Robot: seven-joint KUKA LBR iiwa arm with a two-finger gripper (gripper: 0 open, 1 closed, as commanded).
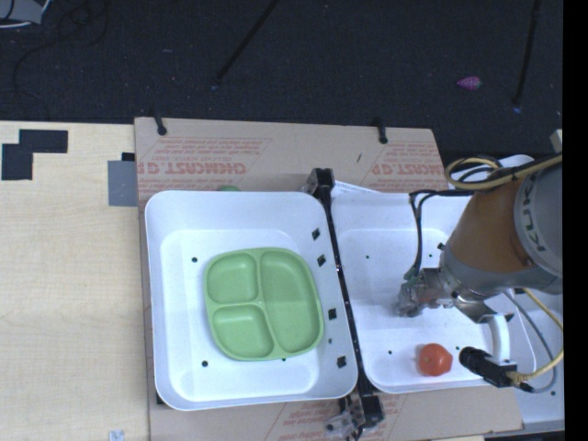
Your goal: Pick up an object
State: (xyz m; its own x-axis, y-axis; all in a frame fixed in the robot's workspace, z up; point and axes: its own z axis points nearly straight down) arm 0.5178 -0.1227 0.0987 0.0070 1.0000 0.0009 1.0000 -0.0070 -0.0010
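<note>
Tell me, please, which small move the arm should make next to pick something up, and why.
Probably shift the gripper toward the view's lower right and lower it over the small round orange-red object. The gripper sits over bare floor in the right white bin, up and left of that object, apart from it.

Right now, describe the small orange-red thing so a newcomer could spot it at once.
Find the two white bins side by side and take the right bin, where the arm reaches in. Near its front edge, below the gripper, lies a small round orange-red ball. It is the bin's one loose coloured thing; the green divided plate sits in the left bin.
</note>
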